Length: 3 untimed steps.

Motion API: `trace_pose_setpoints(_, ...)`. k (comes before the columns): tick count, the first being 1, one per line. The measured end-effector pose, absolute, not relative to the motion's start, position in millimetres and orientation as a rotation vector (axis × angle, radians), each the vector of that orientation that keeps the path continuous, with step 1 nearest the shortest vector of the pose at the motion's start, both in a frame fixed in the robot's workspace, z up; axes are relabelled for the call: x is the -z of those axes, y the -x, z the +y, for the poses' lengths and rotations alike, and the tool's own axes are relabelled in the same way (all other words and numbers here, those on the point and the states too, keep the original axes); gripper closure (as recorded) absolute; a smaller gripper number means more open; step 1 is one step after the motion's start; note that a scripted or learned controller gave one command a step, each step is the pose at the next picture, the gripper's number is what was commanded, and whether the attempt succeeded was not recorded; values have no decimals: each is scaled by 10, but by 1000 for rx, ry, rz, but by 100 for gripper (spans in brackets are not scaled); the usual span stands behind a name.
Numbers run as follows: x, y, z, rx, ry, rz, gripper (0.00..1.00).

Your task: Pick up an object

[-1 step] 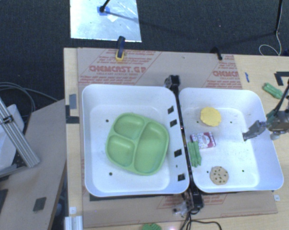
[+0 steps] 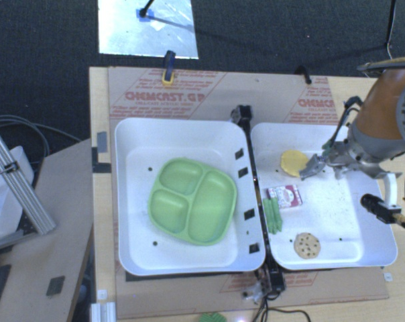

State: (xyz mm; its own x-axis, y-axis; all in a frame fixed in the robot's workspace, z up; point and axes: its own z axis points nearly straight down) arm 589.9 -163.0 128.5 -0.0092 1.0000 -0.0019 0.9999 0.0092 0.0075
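Two white bins [image 2: 189, 131] are seen; beside a thin, light, slippery yellow disc [image 2: 294, 162], best pinched edgewise, the gripper [image 2: 312, 168] hangs, its opening indiscernible.

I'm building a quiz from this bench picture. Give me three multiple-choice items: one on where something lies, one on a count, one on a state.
1. Where does the light green divided plastic plate lie?
A. in the left white bin
B. in the right white bin
C. on the bench outside both bins

2. How many compartments does that plate have?
A. two
B. three
C. five

3. How does the round chocolate-chip cookie stand to the gripper?
A. held between its fingers
B. lying apart from it, near the bin's front
C. stacked on the flat yellow round piece

Answers: 1 A, the plate rests on the left white bin. 2 B, ridges mark three sections. 3 B, the cookie lies alone on the right white bin floor, while the gripper is beside the yellow piece.
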Motion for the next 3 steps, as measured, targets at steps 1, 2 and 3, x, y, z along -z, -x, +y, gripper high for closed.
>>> trace_pose_setpoints(1, -841, -6602, -1481, -10, -2208, 2226, 0)
trace_pose_setpoints(2, -963, -6576, -1501, -5, -2209, 2226, 100)
trace_pose_setpoints(3, -1901, -6035, -739, -8, -2210, 2230, 100)
